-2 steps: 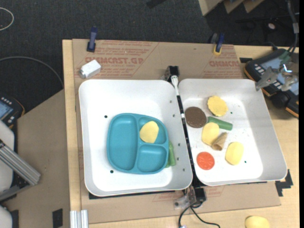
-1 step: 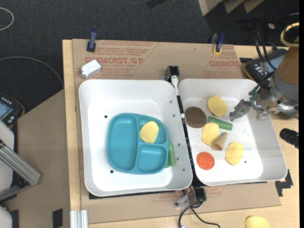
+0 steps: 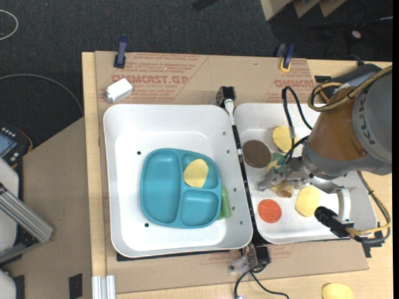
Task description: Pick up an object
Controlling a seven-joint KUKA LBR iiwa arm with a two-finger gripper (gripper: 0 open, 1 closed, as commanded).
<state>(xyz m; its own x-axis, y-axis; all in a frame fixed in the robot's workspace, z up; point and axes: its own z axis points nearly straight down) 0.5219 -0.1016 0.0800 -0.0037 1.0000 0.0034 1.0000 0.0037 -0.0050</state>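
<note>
End effector (image 3: 279, 180), grip state impossible to tell, sits in the right bin (image 3: 285, 229).

Left bin (image 3: 118, 167) first, and there's plenty of room. The teal tray (image 3: 162, 185) sits mid-floor with bare white floor all round it, widest along the far side and the left.

Over to the right bin (image 3: 255, 120), and it's tight. The arm (image 3: 340, 139) blankets the right half, and a black cable (image 3: 288, 104) loops over the far rim. The far-left corner is bare, open from above.

The brown disc (image 3: 255, 153) sits close to the left wall and the red disc (image 3: 269, 210) nearer the front, with a strip of free floor between them. The yellow lump (image 3: 307, 201) lies just beside the red disc, narrow gap there. Another yellow piece (image 3: 280, 137) crowds in beside the brown disc, right at the arm's edge.
</note>
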